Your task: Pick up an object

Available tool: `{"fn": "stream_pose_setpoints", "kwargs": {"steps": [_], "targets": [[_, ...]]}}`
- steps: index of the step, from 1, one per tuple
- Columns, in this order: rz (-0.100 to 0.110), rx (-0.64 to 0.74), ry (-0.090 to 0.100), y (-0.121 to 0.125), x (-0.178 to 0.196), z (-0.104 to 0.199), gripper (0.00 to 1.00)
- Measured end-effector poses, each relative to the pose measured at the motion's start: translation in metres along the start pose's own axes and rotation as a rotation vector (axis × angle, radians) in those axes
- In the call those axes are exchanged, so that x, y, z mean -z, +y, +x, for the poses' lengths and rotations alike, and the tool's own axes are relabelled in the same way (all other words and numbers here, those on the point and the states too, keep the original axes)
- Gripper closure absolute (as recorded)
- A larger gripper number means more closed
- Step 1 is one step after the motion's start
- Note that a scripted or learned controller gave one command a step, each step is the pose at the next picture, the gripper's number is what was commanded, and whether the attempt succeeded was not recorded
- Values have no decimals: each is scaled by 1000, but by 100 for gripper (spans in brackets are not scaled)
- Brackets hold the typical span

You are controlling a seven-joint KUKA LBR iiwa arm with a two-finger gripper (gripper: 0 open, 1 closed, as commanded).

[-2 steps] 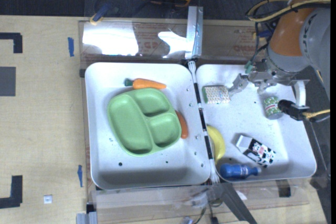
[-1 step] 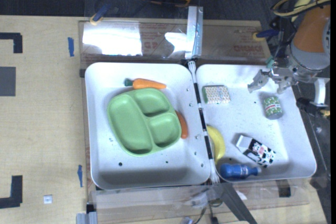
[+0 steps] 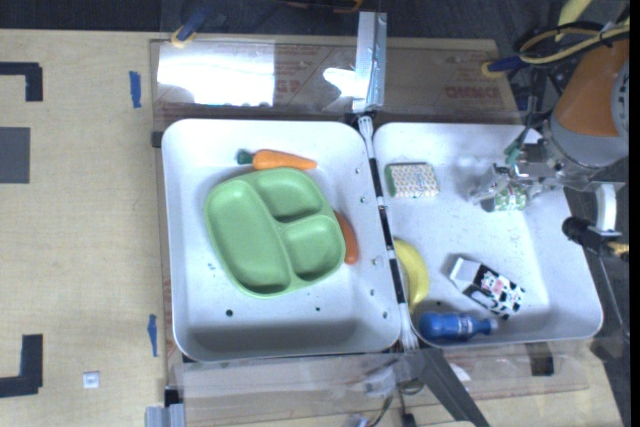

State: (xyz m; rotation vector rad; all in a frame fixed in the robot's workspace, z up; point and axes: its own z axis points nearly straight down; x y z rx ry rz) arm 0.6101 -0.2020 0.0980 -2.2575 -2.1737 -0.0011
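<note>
The tabletop (image 3: 70, 215) carries 2 white bins. The left bin (image 3: 190, 155) holds a green divided plate (image 3: 275, 230) and a carrot (image 3: 283, 159). The right bin (image 3: 560, 305) holds the likelier targets: a banana (image 3: 412, 270), a blue bottle (image 3: 450, 325), a cow-patterned toy (image 3: 492, 287) and a speckled sponge (image 3: 413, 179). The hand (image 3: 510, 187) hovers over this bin's upper right; how far it is spread I cannot tell. The sponge lies nearest, directly to its left, long axis running left-right.
</note>
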Motion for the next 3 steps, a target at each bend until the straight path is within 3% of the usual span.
{"fn": "stream_pose_setpoints", "kwargs": {"steps": [1,2,3], "targets": [[1,1,-4,0,7,-1,100],[-2,-53,-6,18,82,77,100],[0,-93,-6,-15,126,72,100]]}}
